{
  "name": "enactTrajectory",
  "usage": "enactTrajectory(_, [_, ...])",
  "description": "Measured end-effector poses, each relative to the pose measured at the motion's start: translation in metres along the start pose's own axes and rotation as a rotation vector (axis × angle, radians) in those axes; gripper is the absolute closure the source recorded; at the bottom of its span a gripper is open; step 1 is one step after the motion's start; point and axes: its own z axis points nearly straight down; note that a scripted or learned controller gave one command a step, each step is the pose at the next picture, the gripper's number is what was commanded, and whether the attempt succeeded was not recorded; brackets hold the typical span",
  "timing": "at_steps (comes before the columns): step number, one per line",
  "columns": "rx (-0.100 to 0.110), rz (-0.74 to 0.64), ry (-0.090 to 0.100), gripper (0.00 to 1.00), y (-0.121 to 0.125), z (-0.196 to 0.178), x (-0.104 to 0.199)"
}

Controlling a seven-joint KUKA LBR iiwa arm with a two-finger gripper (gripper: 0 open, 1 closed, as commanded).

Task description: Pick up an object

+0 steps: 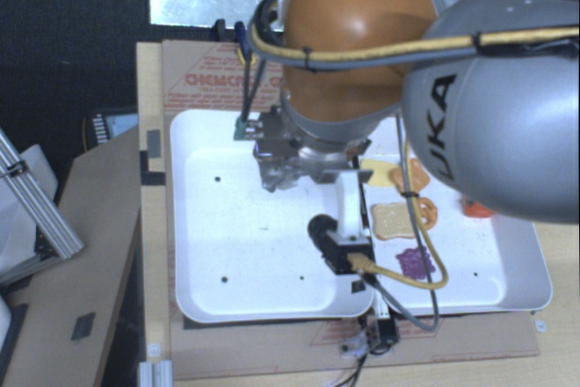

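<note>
Two white bins are sitting side by side on a brown cardboard sheet point(208, 77). The left bin point(227, 236) is showing its white floor with a few small dark dots on it. The right bin point(489, 272) is holding all the things to pick from.

A tan bread slice point(394, 220) is lying near that bin's left wall. An orange ring point(426, 213) is touching the slice on its right side. A purple lump point(415, 263) is lying just in front of them, closer to the front wall. A yellow and orange piece point(403, 175) is lying behind the slice, and the arm is hiding part of it. A small orange thing point(478, 210) is peeking out from under the arm farther right, and I cannot tell what it is.

The arm point(494, 131) is reaching in from the right and bending over the bins. Its big orange band point(353, 32) is covering the back of both bins. The wrist is pointing down. The gripper point(277, 177) is hanging over the left bin, toward the back and near the wall between the two bins. All five things are lying in the right bin, apart from the gripper. The wrist is hiding the gripper's tip, so I cannot tell if it is spread wide or squeezed together.
</note>
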Motion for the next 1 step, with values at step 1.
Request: enactTrajectory(1, [-0.012, -0.001, 0.005, 1.00, 0.0419, 0.2738, 0.0039])
